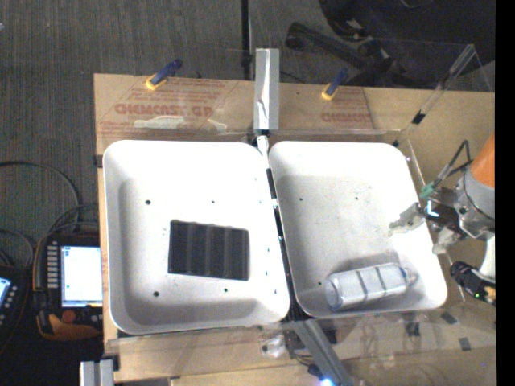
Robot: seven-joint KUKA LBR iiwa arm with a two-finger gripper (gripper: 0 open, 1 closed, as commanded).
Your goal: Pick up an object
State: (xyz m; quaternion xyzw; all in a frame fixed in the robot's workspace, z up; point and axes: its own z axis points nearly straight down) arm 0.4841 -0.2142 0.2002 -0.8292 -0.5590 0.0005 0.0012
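Bench (201, 107): flat brown board, printed red lettering along its far edge, bearing both bins side by side.
Left bin (129, 215): shallow white tray, rounded corners, smooth matte floor with small dark dots.
Right bin (354, 183): shallow white tray of the same make, touching the left bin along the middle seam.
Dark panel (208, 250): flat black rectangle with ribbed vertical bands, lying in the middle of the left bin's floor.
Bottle (372, 285): clear plastic, cylindrical, pale label sections around its body; lies on its side in the near part of the right bin, close to the near wall, long axis running left to right with a slight tilt.
Arm (487, 175): grey with an orange band, entering at the right edge of the scene.
Pincer (418, 215): pale metal fingers over the right rim of the right bin; whether released or clenched cannot be told; nothing seen between the fingers.
Bottle relative to pincer: nearer and to the left, apart, not touching.
Clamps (163, 73): two small blue-and-yellow clips on the far edge of the bench.
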